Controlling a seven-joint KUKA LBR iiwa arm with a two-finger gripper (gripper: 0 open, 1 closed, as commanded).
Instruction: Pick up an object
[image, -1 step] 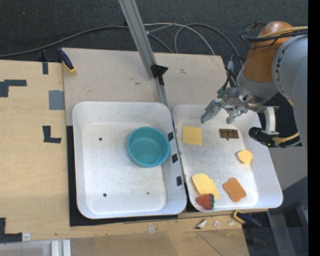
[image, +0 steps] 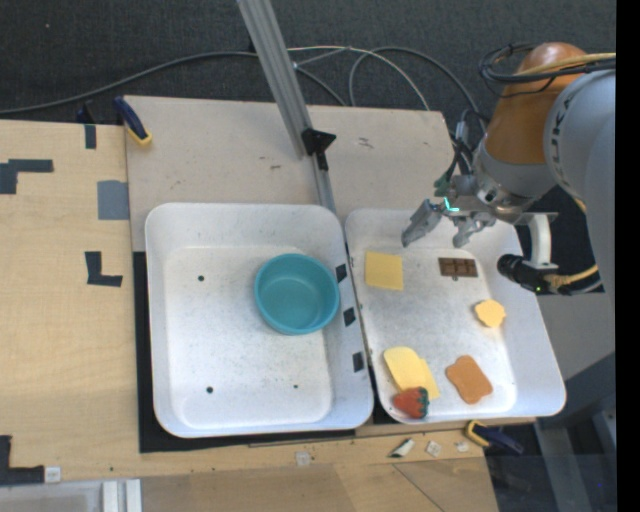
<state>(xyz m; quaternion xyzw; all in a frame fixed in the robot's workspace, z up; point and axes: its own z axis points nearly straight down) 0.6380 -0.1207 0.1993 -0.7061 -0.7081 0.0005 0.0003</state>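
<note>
My gripper (image: 441, 230) hangs over the far end of the right bin (image: 530, 395), open, with nothing between its two grey fingers. Just below it lie a yellow square slice (image: 384, 271) and a small brown chocolate piece (image: 458, 267). Farther toward the front are a small yellow chunk (image: 489, 313), an orange-brown slice (image: 468, 379), a pale yellow piece (image: 408, 367) and a red strawberry (image: 410, 402).
The left bin (image: 190, 330) holds a teal bowl (image: 296, 292). A slanted metal pole (image: 290, 95) rises behind the bins. Cables run across the dark floor at the back. The arm's grey body and orange band (image: 530, 110) fill the upper right.
</note>
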